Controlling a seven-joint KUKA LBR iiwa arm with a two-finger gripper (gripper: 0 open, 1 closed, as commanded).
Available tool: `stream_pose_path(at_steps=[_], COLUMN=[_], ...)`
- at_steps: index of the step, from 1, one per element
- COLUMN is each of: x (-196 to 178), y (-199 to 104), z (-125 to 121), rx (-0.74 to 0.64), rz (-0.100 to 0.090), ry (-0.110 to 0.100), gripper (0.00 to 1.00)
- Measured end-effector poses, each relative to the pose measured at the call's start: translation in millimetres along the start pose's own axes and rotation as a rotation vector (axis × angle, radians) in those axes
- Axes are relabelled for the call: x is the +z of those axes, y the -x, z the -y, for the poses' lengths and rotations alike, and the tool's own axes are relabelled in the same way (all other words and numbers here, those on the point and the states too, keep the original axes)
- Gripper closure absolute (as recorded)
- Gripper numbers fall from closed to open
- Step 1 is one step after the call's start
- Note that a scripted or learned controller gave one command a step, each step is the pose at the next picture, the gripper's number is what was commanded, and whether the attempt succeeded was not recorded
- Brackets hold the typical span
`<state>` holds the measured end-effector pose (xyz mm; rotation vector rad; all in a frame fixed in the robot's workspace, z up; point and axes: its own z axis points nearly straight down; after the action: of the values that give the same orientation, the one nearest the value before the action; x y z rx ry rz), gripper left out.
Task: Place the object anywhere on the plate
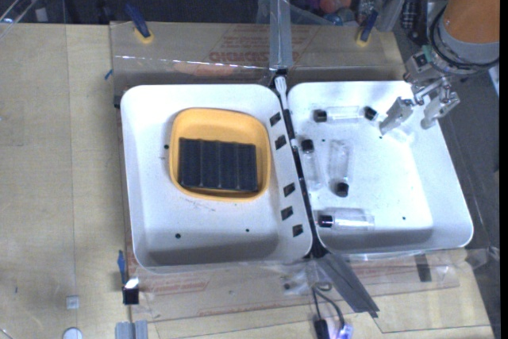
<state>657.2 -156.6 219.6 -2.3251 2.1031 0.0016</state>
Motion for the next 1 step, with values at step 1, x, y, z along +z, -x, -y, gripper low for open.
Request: stream_pose_path(at_steps=[1], x=[23.1], y=[-3.1], z=[10.0], rx=[-0.308], rz=[0.001], ry=[-0.001], gripper=[0.00])
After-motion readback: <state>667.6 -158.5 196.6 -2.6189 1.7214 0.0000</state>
